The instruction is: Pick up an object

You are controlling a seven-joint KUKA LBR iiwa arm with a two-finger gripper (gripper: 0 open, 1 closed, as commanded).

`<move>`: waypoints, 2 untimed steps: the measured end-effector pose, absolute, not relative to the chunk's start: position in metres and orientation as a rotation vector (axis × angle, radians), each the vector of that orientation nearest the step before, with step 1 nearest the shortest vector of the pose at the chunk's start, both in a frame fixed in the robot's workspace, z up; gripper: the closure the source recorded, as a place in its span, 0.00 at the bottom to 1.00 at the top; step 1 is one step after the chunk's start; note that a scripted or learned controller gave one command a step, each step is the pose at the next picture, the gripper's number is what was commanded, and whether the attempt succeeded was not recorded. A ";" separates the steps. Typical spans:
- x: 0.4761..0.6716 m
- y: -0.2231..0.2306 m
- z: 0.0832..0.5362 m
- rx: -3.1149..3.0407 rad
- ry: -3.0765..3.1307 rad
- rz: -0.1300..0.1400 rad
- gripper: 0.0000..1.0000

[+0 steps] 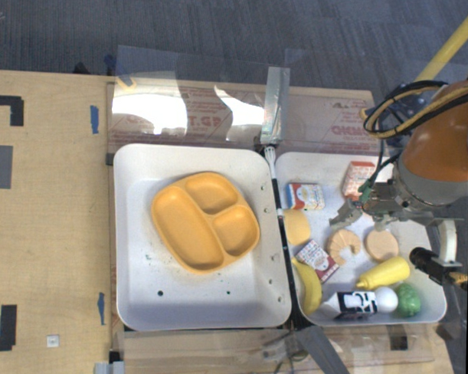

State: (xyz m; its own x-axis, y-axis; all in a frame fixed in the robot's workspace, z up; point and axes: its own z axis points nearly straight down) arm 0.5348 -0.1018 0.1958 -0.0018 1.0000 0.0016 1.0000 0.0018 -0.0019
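Jaws (361,206): poised low in the right bin (433,308), just left of the orange-banded arm (442,147); whether they stand apart or together cannot be told, since metal parts and cables crowd the wrist. Nothing is visibly clamped between them.

Landmark: the round biscuit (345,244). The jaws sit just above it, near its upper edge. A 2nd, paler disc (382,243) lies just to its right. A yellow bottle (384,272) lies below and right of it, a green ball (409,300) beyond that. A black-and-white bottle (362,302) lies directly below; a banana (309,283) lies below and left, with a small red-and-white packet (317,257) just left. A yellow wedge (297,227) sits up and left, a white carton (306,196) above it, and a red box (358,177) up and right.

Judgement: the biscuit is the likeliest target. A good grasp would centre the jaws over it and descend straight, keeping clear of the neighbouring disc.

Count: 2 bins, 1 divided yellow plate (206,220) in the left bin (132,240), 10 items in the right bin.
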 end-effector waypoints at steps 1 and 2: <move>0.555 -0.099 0.103 -2.264 -2.199 -0.019 0.00; 0.504 -0.112 0.097 -2.219 -2.271 -0.033 0.00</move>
State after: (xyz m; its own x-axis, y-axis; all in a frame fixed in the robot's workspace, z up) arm 0.5044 -0.1118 0.0973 -0.0228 0.9997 -0.0097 0.9990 0.0231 0.0388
